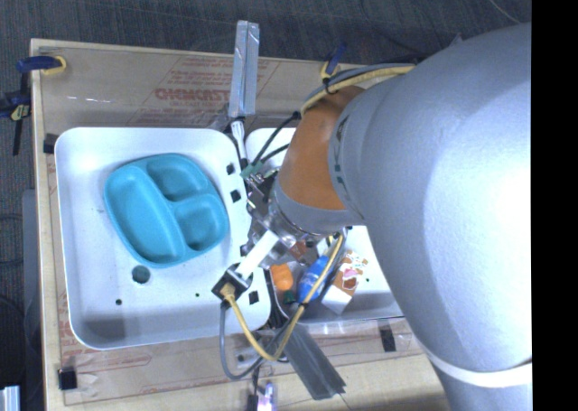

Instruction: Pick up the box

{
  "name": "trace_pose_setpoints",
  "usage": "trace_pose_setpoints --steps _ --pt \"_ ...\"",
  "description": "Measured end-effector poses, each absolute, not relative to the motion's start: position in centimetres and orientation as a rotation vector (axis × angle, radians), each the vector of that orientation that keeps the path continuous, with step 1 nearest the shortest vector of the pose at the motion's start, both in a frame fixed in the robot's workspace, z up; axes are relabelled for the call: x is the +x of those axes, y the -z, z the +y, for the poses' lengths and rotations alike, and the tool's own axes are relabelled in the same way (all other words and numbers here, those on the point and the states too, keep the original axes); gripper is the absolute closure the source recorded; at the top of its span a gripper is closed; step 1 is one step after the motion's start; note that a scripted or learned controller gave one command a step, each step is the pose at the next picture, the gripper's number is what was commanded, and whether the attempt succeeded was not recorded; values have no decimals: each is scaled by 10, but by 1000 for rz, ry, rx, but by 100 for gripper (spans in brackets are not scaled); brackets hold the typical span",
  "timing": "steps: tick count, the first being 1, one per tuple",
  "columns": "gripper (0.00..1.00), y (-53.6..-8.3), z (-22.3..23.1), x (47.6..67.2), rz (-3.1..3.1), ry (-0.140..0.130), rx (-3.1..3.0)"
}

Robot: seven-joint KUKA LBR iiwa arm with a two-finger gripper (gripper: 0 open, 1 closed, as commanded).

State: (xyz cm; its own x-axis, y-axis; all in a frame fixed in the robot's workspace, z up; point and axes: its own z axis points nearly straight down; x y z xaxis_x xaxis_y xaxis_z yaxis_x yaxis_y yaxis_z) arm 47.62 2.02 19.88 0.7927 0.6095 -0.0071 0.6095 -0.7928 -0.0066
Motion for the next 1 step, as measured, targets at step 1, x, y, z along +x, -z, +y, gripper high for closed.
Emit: trace_pose_setpoints --steps 1 --pt "100 -201 46 476 -330 -7 -3121"
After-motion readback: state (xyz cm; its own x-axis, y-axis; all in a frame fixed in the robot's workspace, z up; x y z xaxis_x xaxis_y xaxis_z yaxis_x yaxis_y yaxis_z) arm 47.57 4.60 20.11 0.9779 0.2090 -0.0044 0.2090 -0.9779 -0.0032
